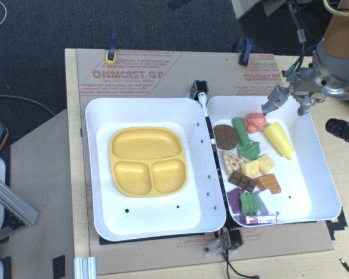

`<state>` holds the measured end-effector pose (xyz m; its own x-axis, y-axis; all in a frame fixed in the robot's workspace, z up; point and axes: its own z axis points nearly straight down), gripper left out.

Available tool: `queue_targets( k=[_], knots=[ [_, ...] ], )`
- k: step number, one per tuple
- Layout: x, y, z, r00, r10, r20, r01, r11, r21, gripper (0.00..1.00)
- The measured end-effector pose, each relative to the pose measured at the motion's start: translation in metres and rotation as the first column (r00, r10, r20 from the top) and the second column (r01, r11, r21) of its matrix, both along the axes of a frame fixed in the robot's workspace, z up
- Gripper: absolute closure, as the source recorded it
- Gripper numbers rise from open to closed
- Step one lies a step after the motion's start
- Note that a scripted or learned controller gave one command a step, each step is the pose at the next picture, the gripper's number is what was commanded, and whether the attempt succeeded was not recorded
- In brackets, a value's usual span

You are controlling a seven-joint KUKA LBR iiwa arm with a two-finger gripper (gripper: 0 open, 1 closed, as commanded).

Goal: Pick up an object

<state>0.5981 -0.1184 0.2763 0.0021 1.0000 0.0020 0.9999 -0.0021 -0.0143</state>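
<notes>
The gripper (288,102) hangs wide open, holding nothing. Just below it lies a pink toy (256,122), likely light and smooth; grab its round middle.

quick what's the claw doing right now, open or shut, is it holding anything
Claw: open, fingers spread, holding nothing, poised above the top of the right bin near the pink toy.
</notes>
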Motion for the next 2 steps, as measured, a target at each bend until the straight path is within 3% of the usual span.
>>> queue_targets(
  k=[1, 2],
  knots=[
    [0.002, 0.0, 0.007, 1.0, 0.002, 0.013, -0.002, 1.0, -0.001, 0.0],
    [-0.004, 0.002, -0.055, 1.0, 0.001, 0.006, -0.001, 1.0, 0.0, 0.0]
  ],
)
